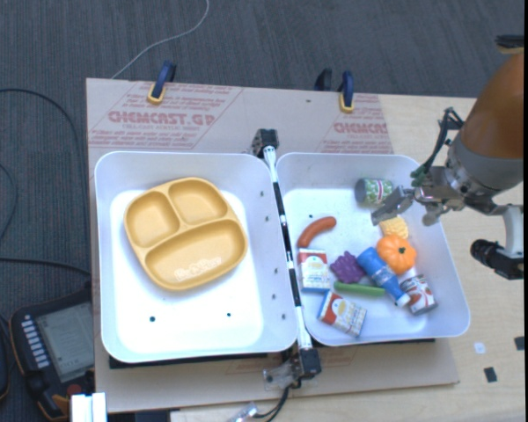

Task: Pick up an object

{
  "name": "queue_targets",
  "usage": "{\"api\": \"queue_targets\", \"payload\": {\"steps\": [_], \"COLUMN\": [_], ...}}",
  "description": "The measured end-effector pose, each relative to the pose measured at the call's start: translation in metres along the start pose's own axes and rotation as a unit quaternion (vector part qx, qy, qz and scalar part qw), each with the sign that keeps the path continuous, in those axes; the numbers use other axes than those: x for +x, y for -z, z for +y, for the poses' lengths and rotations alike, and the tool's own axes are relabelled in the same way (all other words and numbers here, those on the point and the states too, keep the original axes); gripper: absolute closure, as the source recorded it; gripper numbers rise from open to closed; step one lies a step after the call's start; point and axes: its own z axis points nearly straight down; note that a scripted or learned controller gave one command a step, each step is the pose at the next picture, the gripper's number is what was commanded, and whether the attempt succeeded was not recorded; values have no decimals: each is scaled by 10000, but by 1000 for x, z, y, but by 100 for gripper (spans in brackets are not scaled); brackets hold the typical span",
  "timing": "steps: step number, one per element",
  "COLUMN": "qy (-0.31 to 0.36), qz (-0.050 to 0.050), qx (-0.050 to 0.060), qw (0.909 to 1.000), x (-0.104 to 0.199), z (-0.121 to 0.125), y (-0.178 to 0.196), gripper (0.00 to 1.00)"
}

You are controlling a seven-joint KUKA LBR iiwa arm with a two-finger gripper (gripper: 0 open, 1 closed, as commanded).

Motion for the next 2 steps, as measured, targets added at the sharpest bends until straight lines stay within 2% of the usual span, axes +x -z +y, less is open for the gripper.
{"api": "queue_targets", "payload": {"steps": [1,2], "qy": [2,-5], "qz": [-31,-43], "qx": [-66,-69], "qw": [10000,10000], "x": [-23,-24], "z": [43,43], "y": [-121,-111], "gripper": [0,100]}}
